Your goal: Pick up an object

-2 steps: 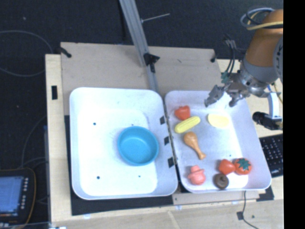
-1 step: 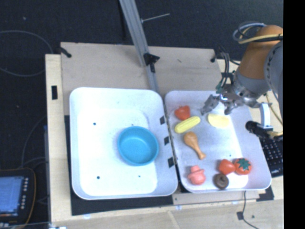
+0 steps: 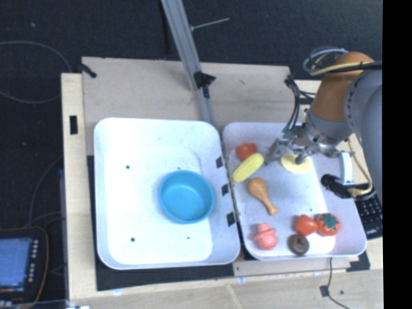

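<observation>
The gripper (image 3: 290, 152) hangs low over the upper part of the right bin (image 3: 351, 240), just beside a pale yellow piece (image 3: 297, 165); whether its fingers are parted or closed cannot be told. A yellow corn cob (image 3: 248, 167) lies just to its left, touching a red piece (image 3: 245, 151). A blue bowl (image 3: 186, 196) sits in the left bin (image 3: 116, 140).
</observation>
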You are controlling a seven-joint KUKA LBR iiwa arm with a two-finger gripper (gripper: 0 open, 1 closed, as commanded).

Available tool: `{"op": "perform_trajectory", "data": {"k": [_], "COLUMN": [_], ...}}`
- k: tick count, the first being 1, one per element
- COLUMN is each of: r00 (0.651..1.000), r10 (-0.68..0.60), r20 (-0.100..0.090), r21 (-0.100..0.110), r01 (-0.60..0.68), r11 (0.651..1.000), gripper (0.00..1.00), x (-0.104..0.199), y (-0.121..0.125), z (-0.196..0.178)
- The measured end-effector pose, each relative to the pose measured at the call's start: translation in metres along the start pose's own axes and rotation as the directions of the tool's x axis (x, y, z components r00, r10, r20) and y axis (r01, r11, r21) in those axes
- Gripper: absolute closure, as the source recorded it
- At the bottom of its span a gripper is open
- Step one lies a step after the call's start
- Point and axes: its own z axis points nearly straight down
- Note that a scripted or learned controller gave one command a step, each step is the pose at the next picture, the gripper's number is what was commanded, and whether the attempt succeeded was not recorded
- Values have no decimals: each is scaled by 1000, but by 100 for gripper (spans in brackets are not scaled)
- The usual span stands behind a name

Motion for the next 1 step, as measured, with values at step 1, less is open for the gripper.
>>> {"op": "perform_trajectory", "data": {"k": [1], "r00": [1000], "r10": [1], "r20": [0], "r21": [-9], "r01": [-1], "r11": [1000], "gripper": [100], "x": [-1], "y": [2], "z": [-17]}}
